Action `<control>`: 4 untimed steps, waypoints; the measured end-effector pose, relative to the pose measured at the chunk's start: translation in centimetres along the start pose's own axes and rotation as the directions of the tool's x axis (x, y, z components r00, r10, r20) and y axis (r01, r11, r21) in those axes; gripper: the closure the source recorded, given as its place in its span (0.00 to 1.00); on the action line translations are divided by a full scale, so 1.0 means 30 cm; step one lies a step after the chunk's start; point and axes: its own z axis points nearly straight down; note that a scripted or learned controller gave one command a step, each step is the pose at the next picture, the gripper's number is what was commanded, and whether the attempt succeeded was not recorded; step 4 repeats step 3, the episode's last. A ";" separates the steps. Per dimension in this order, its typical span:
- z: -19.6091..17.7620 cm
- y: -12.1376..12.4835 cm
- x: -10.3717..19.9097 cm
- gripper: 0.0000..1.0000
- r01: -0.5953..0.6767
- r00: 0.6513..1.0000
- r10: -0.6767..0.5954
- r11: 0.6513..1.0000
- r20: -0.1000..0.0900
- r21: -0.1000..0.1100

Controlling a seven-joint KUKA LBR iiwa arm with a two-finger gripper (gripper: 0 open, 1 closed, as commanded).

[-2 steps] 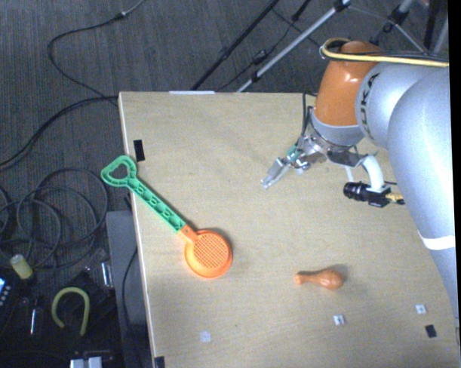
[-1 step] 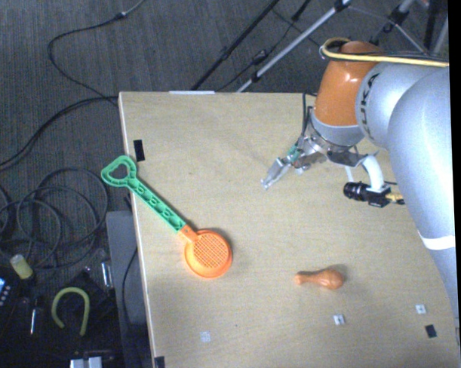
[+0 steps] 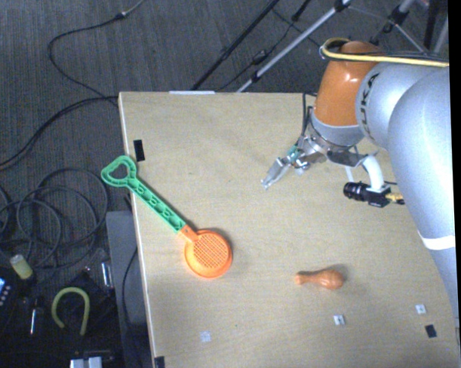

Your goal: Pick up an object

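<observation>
A toy sieve lies on the left part of the tan board (image 3: 236, 126), with its orange mesh head (image 3: 208, 253) toward the front and its green handle (image 3: 149, 196) running up-left to a loop. An orange chicken-drumstick toy (image 3: 321, 278) lies near the front right. My gripper (image 3: 277, 172) hangs over the board's middle right, pointing down-left. It is open, with nothing between its fingers. It is well apart from both toys, with the drumstick below it in the view and the sieve to its left.
The grey arm with its orange band (image 3: 344, 92) fills the right side above the board. A black fitting (image 3: 365, 191) sticks out below the wrist. Cables (image 3: 43, 216) and tripod legs (image 3: 300, 26) lie on the dark floor to the left and behind.
</observation>
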 end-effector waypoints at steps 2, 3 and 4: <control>0.000 0.000 0.000 0.00 0.000 1.000 0.000 1.000 0.000 0.000; 0.000 0.000 0.000 0.00 0.000 1.000 0.000 1.000 0.000 0.000; 0.000 0.000 0.000 0.00 0.000 1.000 0.000 1.000 0.000 0.000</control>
